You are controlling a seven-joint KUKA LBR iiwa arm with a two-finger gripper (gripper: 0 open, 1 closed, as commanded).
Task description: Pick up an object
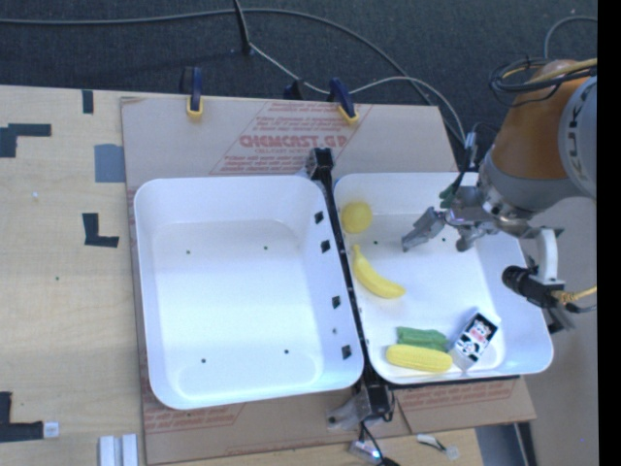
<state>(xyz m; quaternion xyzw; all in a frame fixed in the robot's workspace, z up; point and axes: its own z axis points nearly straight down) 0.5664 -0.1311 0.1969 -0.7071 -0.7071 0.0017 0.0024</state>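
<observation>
The tool [444, 229] hangs with its two fingers spread, grasping nothing, over the right white bin [514, 289]. The curved yellow plastic banana [375, 277] lies below-left of it, long axis running diagonally toward the divider.

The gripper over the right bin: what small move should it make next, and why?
Probably drop toward the banana. The gripper hovers open with nothing between its fingers, and the banana lies apart from the yellow ball, just below and left of it in the camera view, so it seems the easiest nearby target.
</observation>
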